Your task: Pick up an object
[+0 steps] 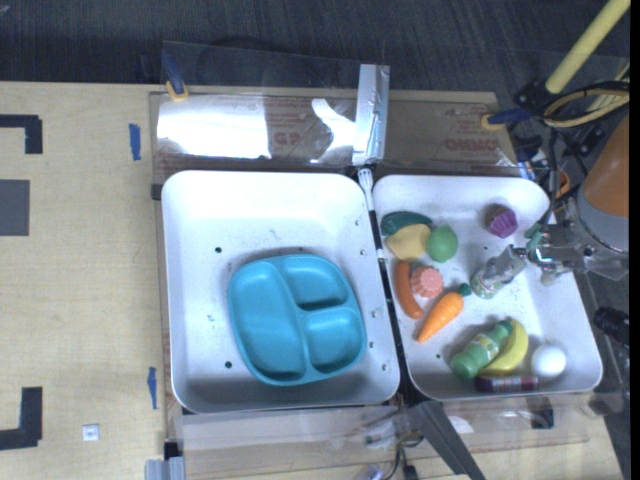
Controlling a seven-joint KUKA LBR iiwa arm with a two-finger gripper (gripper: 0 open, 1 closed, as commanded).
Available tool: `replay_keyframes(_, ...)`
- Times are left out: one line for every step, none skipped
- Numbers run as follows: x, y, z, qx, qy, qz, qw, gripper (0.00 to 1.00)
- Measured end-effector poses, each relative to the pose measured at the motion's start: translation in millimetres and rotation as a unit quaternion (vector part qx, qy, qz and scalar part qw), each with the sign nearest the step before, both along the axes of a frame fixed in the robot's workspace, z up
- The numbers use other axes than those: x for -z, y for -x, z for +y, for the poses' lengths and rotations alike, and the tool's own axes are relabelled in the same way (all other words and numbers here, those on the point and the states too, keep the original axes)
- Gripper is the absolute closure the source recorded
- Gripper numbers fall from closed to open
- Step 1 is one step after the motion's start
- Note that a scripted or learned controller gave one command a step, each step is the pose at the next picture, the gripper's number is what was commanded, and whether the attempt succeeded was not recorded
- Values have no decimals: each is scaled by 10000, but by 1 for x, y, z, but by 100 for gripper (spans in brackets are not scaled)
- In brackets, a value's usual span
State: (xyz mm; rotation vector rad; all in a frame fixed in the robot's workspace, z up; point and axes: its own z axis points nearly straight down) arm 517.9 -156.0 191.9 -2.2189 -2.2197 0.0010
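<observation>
- Apparently, the end effector [495,273] hangs mid right bin [575,318]; whether it is spread cannot be told.
- Just beside lies the carrot [441,315]: likely light, stiff, slippery plastic; grasp across its thick middle.

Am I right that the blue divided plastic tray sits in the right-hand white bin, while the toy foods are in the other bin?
Not quite: the camera view shows the blue divided plastic tray in the left-hand white bin; the toy foods, such as the orange toy carrot, lie in the right-hand white bin.
</observation>
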Motion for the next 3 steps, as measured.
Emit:
replay_keyframes(99, -64, 1, -806, 8, -17, 9967, 0)
replay_keyframes(106, -51, -19, 303, 2, -26, 9995, 0)
replay_keyframes(54, -151, -42, -440, 21, -45, 9990, 0)
